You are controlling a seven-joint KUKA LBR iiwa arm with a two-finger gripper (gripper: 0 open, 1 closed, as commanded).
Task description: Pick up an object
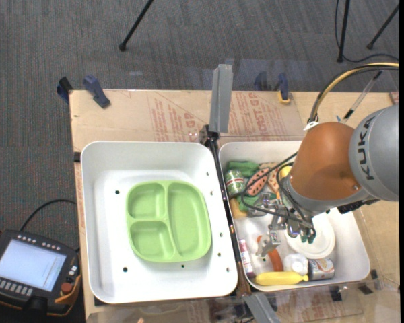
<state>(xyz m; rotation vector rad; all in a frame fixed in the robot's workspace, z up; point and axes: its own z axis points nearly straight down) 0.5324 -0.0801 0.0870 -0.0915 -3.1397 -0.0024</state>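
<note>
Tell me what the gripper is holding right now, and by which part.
Cannot be told: the gripper hangs over the clutter in the right bin.

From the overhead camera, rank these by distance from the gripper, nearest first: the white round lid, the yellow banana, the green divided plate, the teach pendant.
From the gripper:
1. White round lid, just beside it in the right bin.
2. Yellow banana, at that bin's near edge.
3. Green divided plate, across in the left bin.
4. Teach pendant, off the bench at far left.
</note>
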